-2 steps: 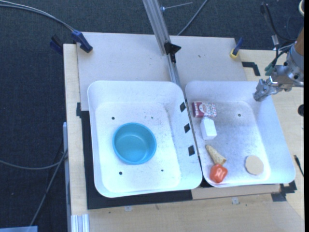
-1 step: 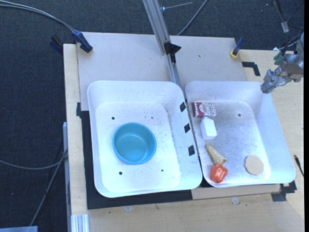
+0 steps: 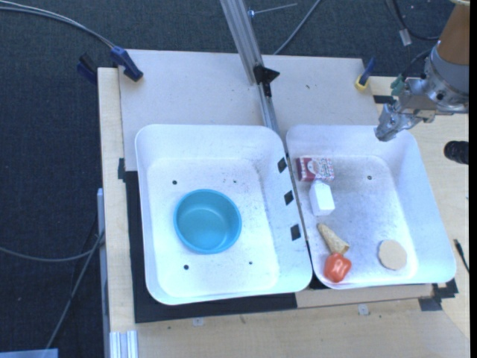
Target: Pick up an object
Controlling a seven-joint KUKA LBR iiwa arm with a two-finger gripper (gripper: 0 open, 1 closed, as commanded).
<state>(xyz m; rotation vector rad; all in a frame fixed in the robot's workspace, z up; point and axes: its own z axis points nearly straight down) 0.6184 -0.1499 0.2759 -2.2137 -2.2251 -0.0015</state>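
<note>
Where it lies tilted, the red pepper (image 3: 337, 267) looks glossy, green-stemmed

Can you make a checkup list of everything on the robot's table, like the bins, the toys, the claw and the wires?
Surface: pale bench bearing a left bin and a right bin, side by side.
Job's things: blue bowl in the left bin; red-and-white carton, white block, yellow cone, red pepper and tan disc in the right bin.
Clutter: nothing seen.
Claw: claw over the right bin's far right corner, holding nothing.
Cables: grey cable on the floor, far left.
Surroundings: dark carpet; blue clamp; metal pole.
</note>
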